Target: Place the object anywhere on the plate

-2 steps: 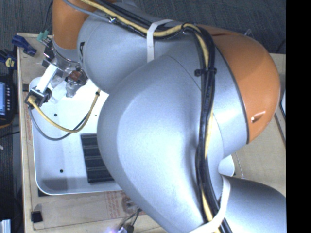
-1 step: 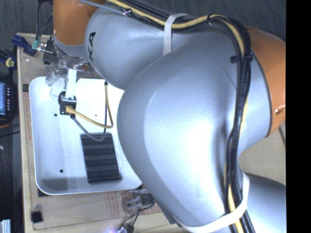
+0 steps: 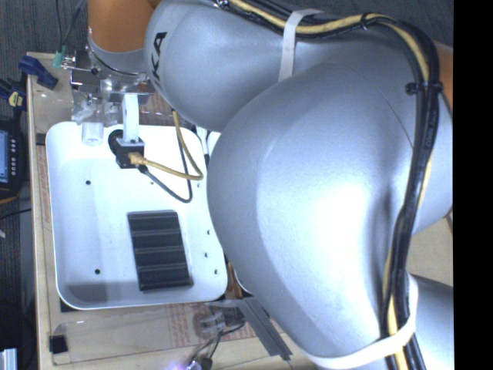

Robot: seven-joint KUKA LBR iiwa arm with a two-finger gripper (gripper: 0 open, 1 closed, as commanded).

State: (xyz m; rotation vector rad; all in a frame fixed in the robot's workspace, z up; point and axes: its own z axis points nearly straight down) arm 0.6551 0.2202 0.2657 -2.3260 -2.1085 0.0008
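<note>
We see the grey arm (image 3: 331, 191) bulking across the right and centre of the camera view, its big rounded links covering most of the bench (image 3: 146, 326) on that side. Its orange band (image 3: 115, 14) sits at the upper left, just above the wrist. Below the band the gripper (image 3: 110, 136) hangs over the far end of the left white bin (image 3: 77, 230), close to the bin's upper rim. Its two fingers (image 3: 131, 118) stand apart, one pale and translucent on the left and one white on the right. As far as this slanted view lets us judge, the gap between them holds nothing. A small black fitting (image 3: 123, 151) sits at the foot of the white finger. From it a yellow cable (image 3: 173, 172) and a black cable (image 3: 176, 196) loop out over the bin floor toward the arm. The dark ribbed slab (image 3: 159, 250) lies flat on the bin floor in the near half, well apart from the gripper and touched by nothing. Its long side runs toward the near rim, and its lower end lies close to that rim. A row of small dark holes dots the bin floor beside the slab's right edge. At the bench's upper left corner we make out a blue clamp (image 3: 36, 69).
</note>
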